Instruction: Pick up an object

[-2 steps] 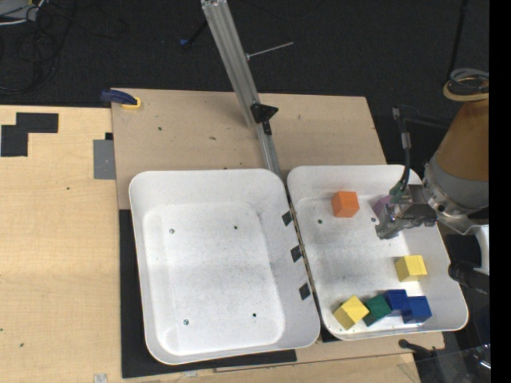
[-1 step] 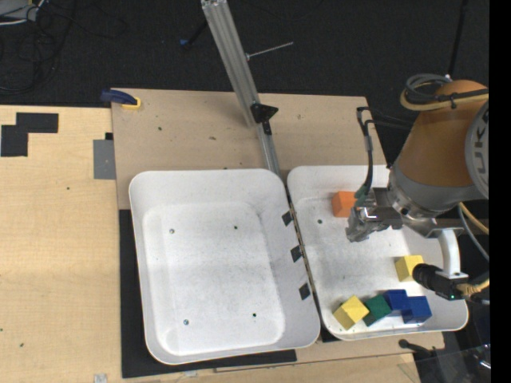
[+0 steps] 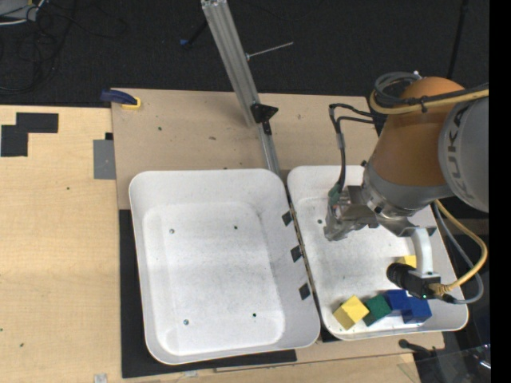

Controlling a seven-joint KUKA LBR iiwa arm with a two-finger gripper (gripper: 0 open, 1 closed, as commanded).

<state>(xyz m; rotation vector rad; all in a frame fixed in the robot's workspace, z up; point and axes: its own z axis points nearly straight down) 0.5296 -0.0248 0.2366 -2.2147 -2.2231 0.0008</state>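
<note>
My gripper [image 3: 337, 223] hangs over the middle of the right bin [image 3: 313, 183], below the orange wrist band. Its metal fingers point down toward the bin floor, and nothing shows between them. A yellow block [image 3: 349, 313], a green block [image 3: 377, 306] and a blue block [image 3: 407, 305] lie together at the bin's near edge, well apart from the gripper. A small yellow piece [image 3: 409, 260] lies near the right wall, partly hidden by the arm's cabling.
The left bin [image 3: 207, 266] sits beside the right one, joined by black clips [image 3: 294, 253]. A slanted aluminium rail [image 3: 238, 70] rises behind the bins. A black cable end [image 3: 403, 278] hangs low over the right bin.
</note>
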